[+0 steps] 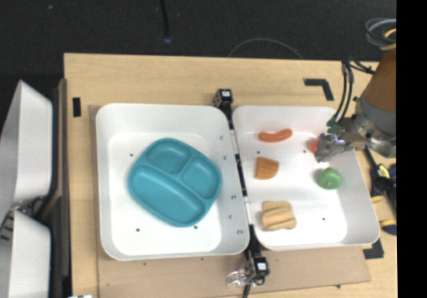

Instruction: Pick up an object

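Observation:
The right bin holds a red-orange sausage at the back, an orange wedge in the middle, a tan bread piece at the front and a green ball on the right. My gripper hangs low over the bin's right side, just behind the green ball and to the right of the sausage. A small red thing shows at the gripper's left edge; whether it is held is unclear.
The left bin bears a teal divided plate. Clamps sit at the seam between the bins, at the back and at the front. Cables run along the arm at the right.

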Controlling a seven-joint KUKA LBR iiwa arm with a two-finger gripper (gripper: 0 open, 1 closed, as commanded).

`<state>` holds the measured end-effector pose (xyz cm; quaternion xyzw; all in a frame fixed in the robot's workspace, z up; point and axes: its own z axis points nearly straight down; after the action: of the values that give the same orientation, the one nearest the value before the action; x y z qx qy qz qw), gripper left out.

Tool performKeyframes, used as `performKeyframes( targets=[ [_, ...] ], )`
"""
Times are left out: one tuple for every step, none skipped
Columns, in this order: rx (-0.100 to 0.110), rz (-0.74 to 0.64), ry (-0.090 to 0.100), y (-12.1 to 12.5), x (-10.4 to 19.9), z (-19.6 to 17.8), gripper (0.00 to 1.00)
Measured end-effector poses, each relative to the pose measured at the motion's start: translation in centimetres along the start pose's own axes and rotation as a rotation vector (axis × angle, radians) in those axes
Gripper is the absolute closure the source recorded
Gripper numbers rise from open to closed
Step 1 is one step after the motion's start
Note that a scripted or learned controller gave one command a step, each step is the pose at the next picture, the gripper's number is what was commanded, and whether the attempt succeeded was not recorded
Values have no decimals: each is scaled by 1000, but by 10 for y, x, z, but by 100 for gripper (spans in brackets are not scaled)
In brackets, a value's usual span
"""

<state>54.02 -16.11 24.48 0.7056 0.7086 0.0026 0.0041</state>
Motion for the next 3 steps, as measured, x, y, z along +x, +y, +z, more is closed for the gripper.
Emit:
performKeyframes(
  targets=[
    [3, 0, 1, 2, -1, -34, 100],
    [8, -2, 2, 15, 53, -22, 100],
    [9, -3, 3, 26, 112, -17, 100]
  ],
)
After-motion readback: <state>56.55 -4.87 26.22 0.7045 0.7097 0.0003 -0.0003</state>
